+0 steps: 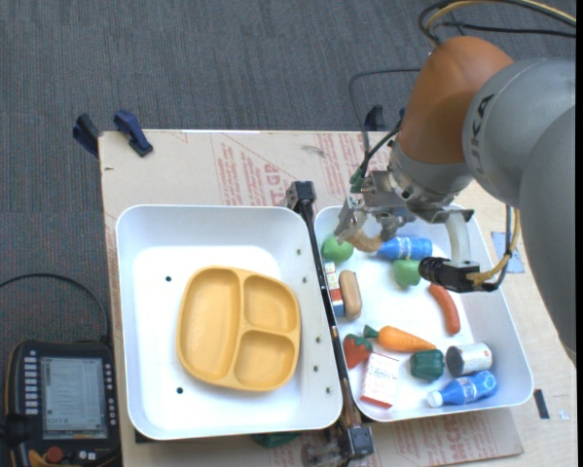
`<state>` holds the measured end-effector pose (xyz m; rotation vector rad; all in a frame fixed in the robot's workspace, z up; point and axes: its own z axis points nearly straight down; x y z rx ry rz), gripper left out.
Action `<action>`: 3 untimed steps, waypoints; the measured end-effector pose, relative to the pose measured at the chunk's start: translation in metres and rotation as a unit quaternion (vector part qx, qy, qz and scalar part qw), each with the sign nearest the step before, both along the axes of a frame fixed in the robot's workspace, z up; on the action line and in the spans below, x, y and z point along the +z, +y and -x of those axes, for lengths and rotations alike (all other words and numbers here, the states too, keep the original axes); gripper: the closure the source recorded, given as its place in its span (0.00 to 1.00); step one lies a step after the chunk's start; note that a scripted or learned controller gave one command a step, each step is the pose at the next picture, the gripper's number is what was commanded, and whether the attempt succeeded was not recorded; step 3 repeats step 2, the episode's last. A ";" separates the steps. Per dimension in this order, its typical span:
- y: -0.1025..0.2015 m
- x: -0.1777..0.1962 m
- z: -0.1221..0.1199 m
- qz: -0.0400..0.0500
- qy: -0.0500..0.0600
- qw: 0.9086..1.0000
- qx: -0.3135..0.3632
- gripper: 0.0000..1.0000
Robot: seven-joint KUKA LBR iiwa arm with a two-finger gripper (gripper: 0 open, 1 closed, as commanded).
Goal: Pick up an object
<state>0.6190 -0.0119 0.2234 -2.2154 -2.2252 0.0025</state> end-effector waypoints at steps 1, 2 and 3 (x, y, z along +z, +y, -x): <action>0.011 -0.038 0.045 0.000 0.002 1.000 -0.002 1.00; 0.022 -0.002 -0.003 0.000 0.000 1.000 0.000 1.00; 0.022 -0.002 -0.003 0.000 0.000 1.000 0.000 1.00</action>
